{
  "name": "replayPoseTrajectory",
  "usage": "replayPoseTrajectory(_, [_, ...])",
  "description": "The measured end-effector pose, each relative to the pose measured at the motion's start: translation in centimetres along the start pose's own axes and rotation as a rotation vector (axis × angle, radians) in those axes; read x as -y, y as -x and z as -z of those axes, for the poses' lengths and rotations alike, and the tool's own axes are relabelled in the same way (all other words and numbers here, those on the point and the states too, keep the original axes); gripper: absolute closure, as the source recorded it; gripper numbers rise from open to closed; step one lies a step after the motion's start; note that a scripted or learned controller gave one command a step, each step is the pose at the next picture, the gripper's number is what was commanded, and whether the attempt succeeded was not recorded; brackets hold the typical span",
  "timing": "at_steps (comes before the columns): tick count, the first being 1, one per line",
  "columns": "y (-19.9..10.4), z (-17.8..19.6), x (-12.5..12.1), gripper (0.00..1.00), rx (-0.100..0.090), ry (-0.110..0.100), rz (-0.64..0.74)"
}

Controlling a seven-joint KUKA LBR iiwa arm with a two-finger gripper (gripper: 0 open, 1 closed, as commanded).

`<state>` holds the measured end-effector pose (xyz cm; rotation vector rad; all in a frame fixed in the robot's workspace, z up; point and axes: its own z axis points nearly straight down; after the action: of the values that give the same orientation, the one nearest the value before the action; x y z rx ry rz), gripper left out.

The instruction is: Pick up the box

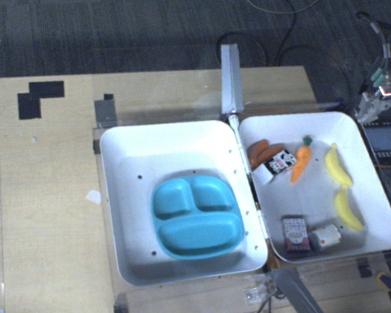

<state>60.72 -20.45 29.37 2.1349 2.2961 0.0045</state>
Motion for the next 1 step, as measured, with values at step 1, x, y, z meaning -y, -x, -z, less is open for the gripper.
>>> replayPoseTrajectory(1, [0.18,3.25,-6.35,1.0,0.001,0.002,-0.073])
